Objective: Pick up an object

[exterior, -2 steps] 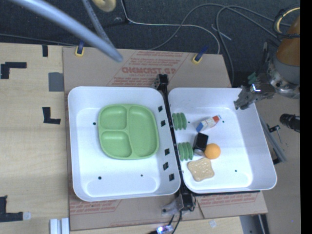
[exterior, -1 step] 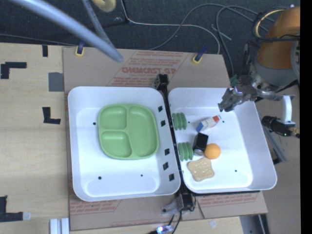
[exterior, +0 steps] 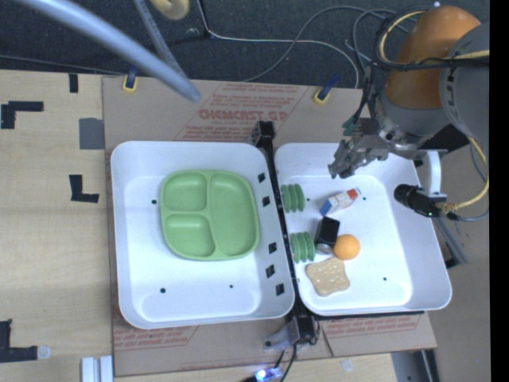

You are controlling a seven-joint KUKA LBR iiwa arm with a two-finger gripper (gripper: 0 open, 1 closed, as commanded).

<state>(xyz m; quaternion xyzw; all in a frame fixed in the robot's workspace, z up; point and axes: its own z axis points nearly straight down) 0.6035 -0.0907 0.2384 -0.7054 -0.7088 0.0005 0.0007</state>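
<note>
The tool (exterior: 347, 159) is hovering over the far part of the right bin (exterior: 413, 281), carrying nothing; how wide it is parted I cannot tell. The small carton (exterior: 340, 201) is lying just nearer than it. Judging by this, the approach is under way; next comes lowering onto the carton and closing.

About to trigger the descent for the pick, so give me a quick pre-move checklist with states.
1. Gripper over the right bin: ok.
2. Gripper free of load: cannot tell.
3. Targets in view: small carton, black block, orange ball, toast slice: ok.
4. Gripper directly above one target: not ok, it hangs nearer the bin's far edge than the carton.
5. Spacing: not ok, block, ball and toast crowd together.
</note>
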